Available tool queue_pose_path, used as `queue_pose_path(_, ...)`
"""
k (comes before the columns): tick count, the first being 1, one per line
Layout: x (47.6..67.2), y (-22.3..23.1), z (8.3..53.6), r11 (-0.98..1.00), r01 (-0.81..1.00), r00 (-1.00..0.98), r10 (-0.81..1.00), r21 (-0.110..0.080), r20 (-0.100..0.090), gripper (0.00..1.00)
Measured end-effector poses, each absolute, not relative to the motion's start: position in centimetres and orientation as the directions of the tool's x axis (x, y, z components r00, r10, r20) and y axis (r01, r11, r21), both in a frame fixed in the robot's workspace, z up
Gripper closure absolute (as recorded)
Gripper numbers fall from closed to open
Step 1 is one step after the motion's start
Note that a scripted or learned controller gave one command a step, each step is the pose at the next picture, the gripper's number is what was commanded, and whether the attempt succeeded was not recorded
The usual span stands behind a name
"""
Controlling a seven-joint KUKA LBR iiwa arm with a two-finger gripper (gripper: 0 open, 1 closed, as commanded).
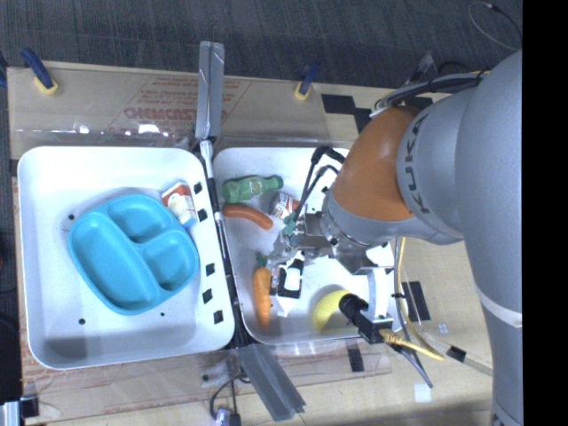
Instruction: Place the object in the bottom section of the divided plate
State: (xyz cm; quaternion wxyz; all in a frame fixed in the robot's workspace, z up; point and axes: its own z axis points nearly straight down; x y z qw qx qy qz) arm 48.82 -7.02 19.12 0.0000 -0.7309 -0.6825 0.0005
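A blue divided plate [133, 251] lies in the left bin [44, 327], with a small red-and-white can [180, 204] against its upper right rim. My gripper [286, 269] reaches down into the right bin [244, 162], just right of an orange carrot [263, 295]. Near it lie a hot dog [248, 216], a green bottle [251, 187] and a yellow lemon [327, 309]. I see no object between the fingers; the wrist hides much of them.
The arm's grey and orange body [390, 180] covers the right half of the right bin. A metal divider [210, 87] runs between the bins. Black cables and a yellow strip [417, 349] lie off the bin's lower right corner.
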Motion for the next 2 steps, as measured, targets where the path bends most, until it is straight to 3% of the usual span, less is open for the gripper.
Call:
queue_pose_path(1, 50.9, -0.9, 25.6, 0.106, 0.994, -0.106, 0.994, -0.003, 0.001, 1.0)
queue_pose_path(2, 52.4, 6.4, 24.6, 0.391, 0.92, -0.391, 0.92, -0.001, 0.001, 1.0)
